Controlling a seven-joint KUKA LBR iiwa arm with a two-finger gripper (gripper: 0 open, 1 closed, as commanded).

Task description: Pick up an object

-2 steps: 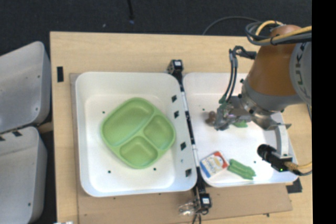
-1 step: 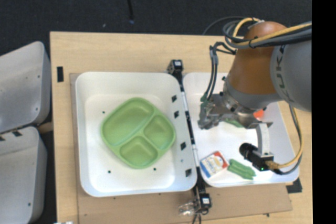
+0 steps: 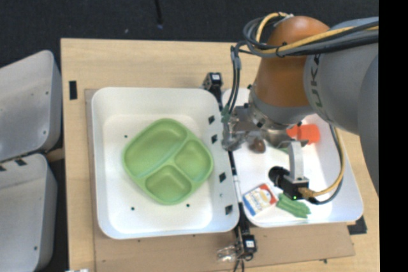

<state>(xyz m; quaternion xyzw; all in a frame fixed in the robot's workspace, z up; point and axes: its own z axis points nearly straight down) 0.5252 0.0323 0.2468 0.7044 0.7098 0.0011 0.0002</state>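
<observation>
Brown, rounded object (image 3: 257, 145) lies under the arm; jaws' state cannot be told.

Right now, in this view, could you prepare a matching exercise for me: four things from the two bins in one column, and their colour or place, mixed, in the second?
Things:
1. divided plate
2. small card packet
3. block by the arm
4. long item at the right bin's near edge

Descriptions:
A. orange
B. dark green
C. alone in the left bin
D. white with red and blue

Pairs: 1-C, 2-D, 3-A, 4-B
</observation>
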